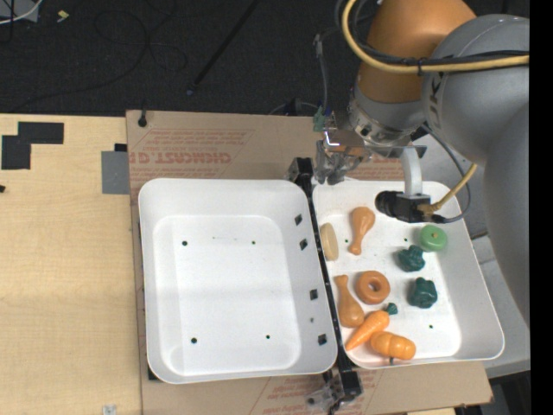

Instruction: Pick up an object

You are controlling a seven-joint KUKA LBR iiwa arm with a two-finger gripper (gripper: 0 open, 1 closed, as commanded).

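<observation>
My gripper point(333, 167) hangs over the far left corner of the right bin point(467, 318), above the bin's rim, and I see nothing in it. Below it in the right bin lie a beige oblong piece point(328, 240) and an orange drumstick point(360, 227). Further forward are a brown donut point(373, 286), a second orange drumstick point(347, 301), a carrot point(367, 328) and an orange lump point(393, 346). On the bin's right side sit a light green round piece point(433, 238) and two dark green pieces point(410, 258) point(422, 292).
The left bin point(155, 232) stands beside the right one, the two rims meeting at a black clip strip point(313, 266). Both rest on a cardboard sheet point(216, 141) over a wooden bench point(60, 275). The grey arm point(484, 85) fills the upper right.
</observation>
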